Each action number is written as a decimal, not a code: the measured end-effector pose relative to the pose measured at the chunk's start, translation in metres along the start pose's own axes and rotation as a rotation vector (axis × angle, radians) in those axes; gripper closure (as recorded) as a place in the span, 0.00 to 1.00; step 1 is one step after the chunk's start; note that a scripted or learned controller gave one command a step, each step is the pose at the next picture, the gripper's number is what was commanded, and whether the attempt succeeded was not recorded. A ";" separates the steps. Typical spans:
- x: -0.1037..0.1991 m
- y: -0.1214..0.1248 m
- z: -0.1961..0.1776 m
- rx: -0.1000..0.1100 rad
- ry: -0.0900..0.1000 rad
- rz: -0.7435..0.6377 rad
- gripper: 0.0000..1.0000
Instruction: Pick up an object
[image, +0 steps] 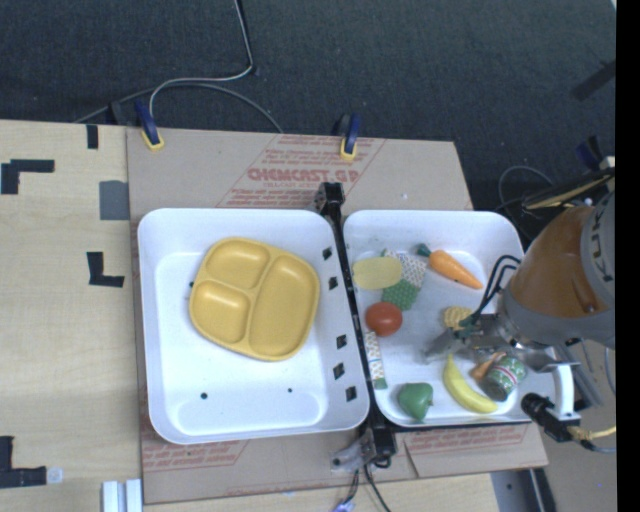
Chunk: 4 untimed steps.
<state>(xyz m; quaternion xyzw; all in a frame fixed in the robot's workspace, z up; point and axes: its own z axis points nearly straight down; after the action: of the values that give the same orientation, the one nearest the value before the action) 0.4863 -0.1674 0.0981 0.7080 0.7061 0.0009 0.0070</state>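
While the arm (565, 275) hangs low over the right bin (470, 222), I judge the task to be at the approach-and-close stage: the jaws (470, 340) sit among the toy food near the bin's front right corner, just above the banana (465, 388) and beside a small can (503, 372). I cannot tell whether the jaws are apart or together (the metal parts blur into the clutter there), and nothing is plainly seen between them, so I would not call anything picked.

Candidate objects lie close by: the banana and can nearest, a tomato (384, 318) and green pepper (415, 400) to the left, a carrot (453, 267) and a pale yellow piece (376, 272) further back. The left bin (160, 300) carries a yellow divided plate (255, 298), well apart from the arm.

My guess is the next move calls for closing on the banana or can, then a straight lift. The wrist hides whatever lies under it, and a small yellow thing (457, 318) by the jaws is too unclear to name.
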 end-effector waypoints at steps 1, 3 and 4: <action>-0.021 0.081 0.012 0.005 0.008 -0.006 0.00; -0.009 0.179 0.015 0.022 0.004 0.002 0.00; -0.045 0.181 0.016 0.024 0.017 -0.005 0.00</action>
<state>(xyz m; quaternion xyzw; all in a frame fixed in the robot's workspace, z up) 0.6674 -0.2126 0.0847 0.7064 0.7078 -0.0016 -0.0075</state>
